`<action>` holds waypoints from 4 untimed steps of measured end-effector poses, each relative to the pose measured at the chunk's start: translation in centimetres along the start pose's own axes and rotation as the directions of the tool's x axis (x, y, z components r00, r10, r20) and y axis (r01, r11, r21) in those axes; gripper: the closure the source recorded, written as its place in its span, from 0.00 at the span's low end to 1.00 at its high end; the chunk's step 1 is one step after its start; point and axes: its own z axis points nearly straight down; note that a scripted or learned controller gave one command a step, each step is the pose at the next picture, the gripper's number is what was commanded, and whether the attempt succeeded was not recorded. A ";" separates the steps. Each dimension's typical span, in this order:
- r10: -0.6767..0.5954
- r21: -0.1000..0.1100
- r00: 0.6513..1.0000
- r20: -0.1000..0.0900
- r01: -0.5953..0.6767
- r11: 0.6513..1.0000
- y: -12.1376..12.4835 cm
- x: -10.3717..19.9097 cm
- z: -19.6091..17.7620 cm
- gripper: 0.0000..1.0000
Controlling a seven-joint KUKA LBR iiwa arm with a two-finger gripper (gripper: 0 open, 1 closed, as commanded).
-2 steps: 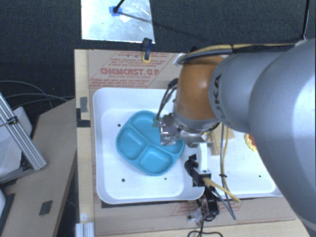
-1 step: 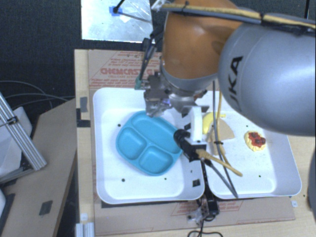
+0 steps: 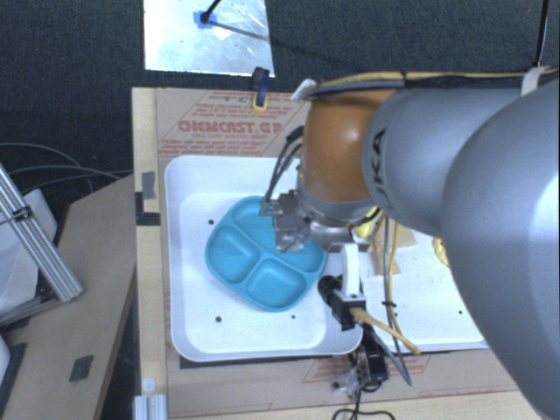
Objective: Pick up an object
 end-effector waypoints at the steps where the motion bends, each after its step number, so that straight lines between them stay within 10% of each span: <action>1: -0.012 -0.021 1.000 -0.011 0.012 1.000 -4.3 2.2 -11.0 1.00; 2: -0.006 -0.027 1.000 -0.010 0.005 1.000 -4.3 -1.7 -22.5 1.00; 4: -0.017 -0.020 1.000 -0.007 0.017 1.000 -4.3 -1.5 -24.0 1.00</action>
